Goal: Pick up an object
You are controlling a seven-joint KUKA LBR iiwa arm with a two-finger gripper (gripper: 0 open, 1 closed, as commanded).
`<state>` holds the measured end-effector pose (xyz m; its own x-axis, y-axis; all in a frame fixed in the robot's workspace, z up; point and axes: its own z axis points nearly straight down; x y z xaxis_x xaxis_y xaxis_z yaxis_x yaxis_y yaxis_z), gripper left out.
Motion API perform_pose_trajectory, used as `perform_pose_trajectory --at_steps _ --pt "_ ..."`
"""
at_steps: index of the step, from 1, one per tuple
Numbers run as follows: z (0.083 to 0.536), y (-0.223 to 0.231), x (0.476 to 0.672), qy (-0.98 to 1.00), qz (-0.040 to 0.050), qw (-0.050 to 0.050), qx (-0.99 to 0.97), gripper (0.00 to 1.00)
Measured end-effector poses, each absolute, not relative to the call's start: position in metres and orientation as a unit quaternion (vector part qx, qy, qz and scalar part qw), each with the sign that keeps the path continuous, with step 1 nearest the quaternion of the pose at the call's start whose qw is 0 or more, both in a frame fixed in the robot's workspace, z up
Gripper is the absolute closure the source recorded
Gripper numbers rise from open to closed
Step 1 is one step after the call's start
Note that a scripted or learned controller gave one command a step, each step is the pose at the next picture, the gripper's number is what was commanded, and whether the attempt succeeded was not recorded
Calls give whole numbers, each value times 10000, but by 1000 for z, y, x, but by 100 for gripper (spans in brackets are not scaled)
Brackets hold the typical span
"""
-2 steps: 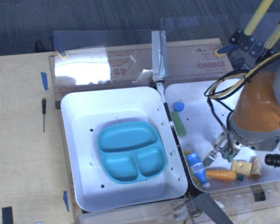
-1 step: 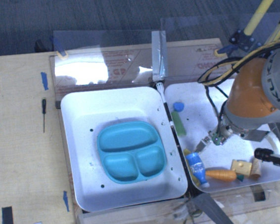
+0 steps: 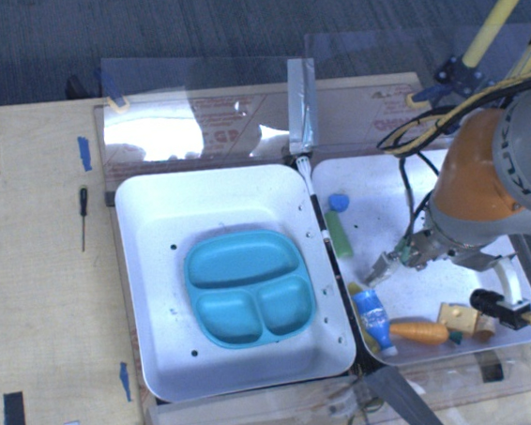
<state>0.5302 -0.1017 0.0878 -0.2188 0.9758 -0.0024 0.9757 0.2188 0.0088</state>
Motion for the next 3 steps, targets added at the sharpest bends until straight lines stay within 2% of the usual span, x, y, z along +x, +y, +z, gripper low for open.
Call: perform_pose_trajectory --at_steps 1,2,3 --pt "216 -131 549 8954 13 61 4452 0" --pt "160 -106 478 8891 -4 -25 4577 0" --pt "87 -117 481 7295 17 11 6840 0"
